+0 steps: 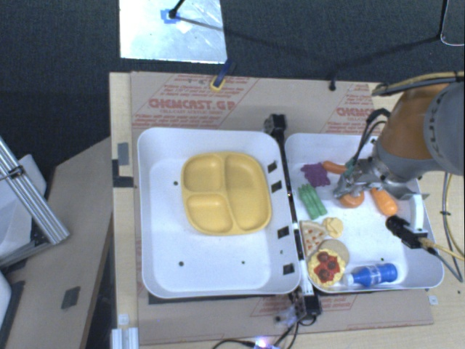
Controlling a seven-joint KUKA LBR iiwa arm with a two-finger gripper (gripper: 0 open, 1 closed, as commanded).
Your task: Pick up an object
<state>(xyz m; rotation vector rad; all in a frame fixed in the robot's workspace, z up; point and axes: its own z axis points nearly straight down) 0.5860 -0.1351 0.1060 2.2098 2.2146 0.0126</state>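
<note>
Lying along the near edge of the right bin (429,271), a blue bottle (374,275) is resting on its side with its white cap pointing left. Just beside it, a round toy pizza (328,264) is sitting next to a pizza slice (313,233) and a small pale yellow piece (333,226). Farther back, a green ridged toy (313,201) is lying close to the bin's left wall, with a purple toy (316,173) behind it and a thin orange piece (335,167) just beside that.

Reaching in from the right, the grey arm is placing its gripper (350,189) low over the middle of the right bin, right above a small orange-red toy (353,200). Whether the gripper is spread or pressed together cannot be told from this angle. An orange carrot (384,201) is lying just right of the gripper.

Sitting in the left bin (156,217), a yellow divided plate (225,193) is occupying the centre. Both bins are resting on the desk (182,102).
</note>
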